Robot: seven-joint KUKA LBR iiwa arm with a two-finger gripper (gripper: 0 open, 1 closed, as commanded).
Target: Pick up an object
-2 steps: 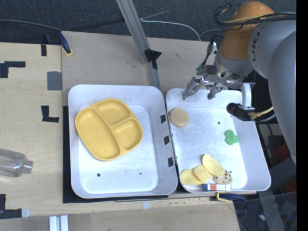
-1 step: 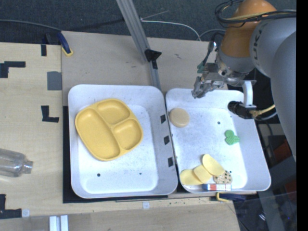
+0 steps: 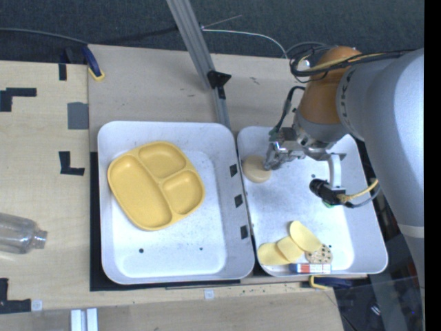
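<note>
Look at the right bin (image 3: 358,250) first: your arm (image 3: 386,102) comes in from three o'clock, its orange band (image 3: 322,102) sitting above the wrist, and the gripper (image 3: 275,156) is down over the bin's upper-left part, at about ten o'clock from the bin's middle. You cannot tell from this slant whether the jaws are released or clenched; the metal parts blur together there. Just beside the gripper, at its eight o'clock, lies a small round cream object (image 3: 258,170), close to the bin's left wall. It appears to touch the gripper's tip, but you cannot see it sitting between the fingers, so do not count it as grasped.

Down at six o'clock in the same bin you have a cluster against the front wall: pale yellow flat pieces (image 3: 289,245) overlapping one another, a small speckled brown piece (image 3: 320,256) at their right, and a thin red and blue item (image 3: 305,268) lying along the rim below them. All of these are well apart from the gripper.

In the left bin (image 3: 124,254) a yellow divided plate (image 3: 156,184) with three compartments lies tilted, in the bin's upper-left half.

On the tabletop (image 3: 41,185), at nine o'clock and well outside the bins, a clear plastic bottle (image 3: 21,233) lies on its side. A grey metal pole (image 3: 189,29) rises from behind the bins at twelve o'clock.
</note>
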